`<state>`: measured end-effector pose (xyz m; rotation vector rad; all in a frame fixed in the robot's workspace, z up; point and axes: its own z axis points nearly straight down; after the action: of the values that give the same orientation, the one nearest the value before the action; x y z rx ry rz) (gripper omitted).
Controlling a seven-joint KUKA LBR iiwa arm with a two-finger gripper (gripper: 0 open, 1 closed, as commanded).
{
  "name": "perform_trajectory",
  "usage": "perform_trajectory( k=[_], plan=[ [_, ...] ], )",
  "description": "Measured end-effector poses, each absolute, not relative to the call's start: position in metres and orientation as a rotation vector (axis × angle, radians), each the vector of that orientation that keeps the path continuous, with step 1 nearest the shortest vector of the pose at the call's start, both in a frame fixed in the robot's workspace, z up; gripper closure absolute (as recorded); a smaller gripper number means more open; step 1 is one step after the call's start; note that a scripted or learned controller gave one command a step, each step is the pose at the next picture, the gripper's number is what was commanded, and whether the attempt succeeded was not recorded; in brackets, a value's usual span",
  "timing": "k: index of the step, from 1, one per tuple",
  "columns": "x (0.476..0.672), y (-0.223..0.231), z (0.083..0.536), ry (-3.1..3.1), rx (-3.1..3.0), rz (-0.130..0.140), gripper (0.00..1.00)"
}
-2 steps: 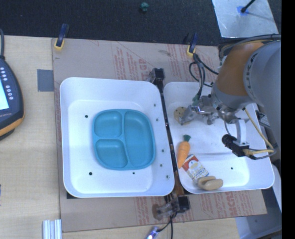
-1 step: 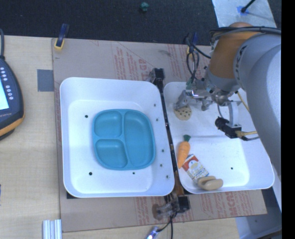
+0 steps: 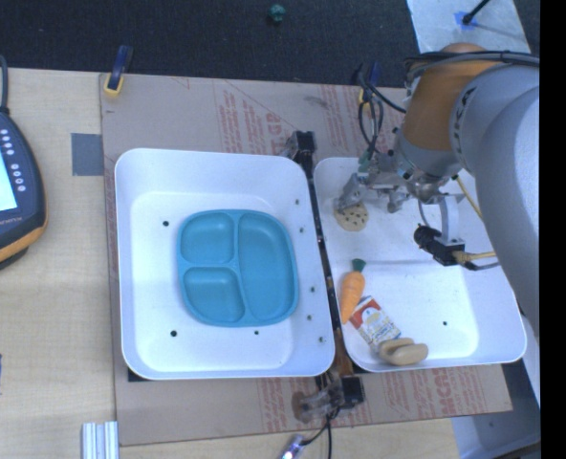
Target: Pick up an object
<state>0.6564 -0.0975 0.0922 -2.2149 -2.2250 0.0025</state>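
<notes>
My gripper [image 3: 371, 197] hangs low over the far left corner of the right bin [image 3: 455, 347]. A round tan cookie with dark chips [image 3: 352, 218] lies on the bin floor just below and left of the gripper, right at its tip. Whether they touch I cannot tell. An orange carrot with a green top [image 3: 351, 293] lies along the bin's left wall. Near the front wall sit a small red and white packet [image 3: 373, 322] and a pale bread roll [image 3: 403, 353].
The left bin [image 3: 144, 256] holds a blue divided plate [image 3: 237, 266]. A handheld control pendant [image 3: 1, 189] lies on the bench at far left. The grey arm with its orange band [image 3: 446, 94] reaches over the right bin's far right side.
</notes>
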Motion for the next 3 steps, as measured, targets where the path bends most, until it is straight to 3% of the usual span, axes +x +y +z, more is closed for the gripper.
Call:
perform_trajectory(
  k=[3],
  plan=[
    [0.6562,-0.0940,0.0920,-2.226,-2.211,0.004,0.00]
  ],
)
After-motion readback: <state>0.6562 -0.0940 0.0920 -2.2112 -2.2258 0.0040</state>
